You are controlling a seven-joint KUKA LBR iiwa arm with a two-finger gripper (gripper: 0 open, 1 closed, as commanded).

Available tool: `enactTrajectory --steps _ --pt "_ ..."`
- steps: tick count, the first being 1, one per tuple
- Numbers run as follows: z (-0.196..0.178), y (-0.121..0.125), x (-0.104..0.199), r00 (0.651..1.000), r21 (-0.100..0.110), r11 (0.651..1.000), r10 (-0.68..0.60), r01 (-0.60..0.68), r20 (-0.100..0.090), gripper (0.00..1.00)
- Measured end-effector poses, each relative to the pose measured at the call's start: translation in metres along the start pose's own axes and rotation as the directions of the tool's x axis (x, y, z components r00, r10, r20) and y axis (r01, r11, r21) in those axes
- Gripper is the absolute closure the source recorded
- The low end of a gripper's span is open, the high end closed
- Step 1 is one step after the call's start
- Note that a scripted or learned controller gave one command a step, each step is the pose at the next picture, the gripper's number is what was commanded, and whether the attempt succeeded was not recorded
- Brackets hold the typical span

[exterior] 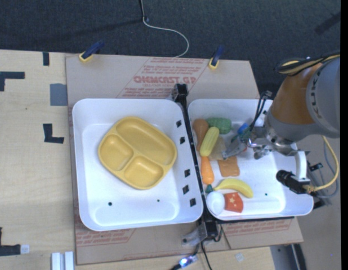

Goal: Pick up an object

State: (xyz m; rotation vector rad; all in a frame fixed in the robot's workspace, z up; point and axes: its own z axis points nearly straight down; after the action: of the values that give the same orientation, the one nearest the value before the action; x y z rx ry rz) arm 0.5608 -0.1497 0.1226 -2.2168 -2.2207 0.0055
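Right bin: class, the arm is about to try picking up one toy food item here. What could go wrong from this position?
1. The food is crowded along the right bin's left side: corn, carrot and the orange slab touch or nearly touch, so the tool may nudge neighbours or catch two.
2. The banana and corn are rounded and might slip out.
3. Items by the divider wall leave little room for a finger.

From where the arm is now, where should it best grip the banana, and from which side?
Probably at the middle of the banana, coming straight down, fingers across its narrow width. It lies flat, curved, with bare bin floor on its right; the tomato piece sits close below.
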Motion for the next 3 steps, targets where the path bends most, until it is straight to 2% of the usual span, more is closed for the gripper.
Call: enactTrajectory --steps 1,2,3 --pt "0.040 0.000 0.001 1.000 -0.002 1.000 0.000 0.000 0.000 0.00" --pt "0.025 0.002 0.000 1.000 -0.009 1.000 0.000 0.000 0.002 1.00" --pt "-0.030 0.011 -0.003 1.000 -0.008 1.000 0.001 -0.001 0.001 1.00"
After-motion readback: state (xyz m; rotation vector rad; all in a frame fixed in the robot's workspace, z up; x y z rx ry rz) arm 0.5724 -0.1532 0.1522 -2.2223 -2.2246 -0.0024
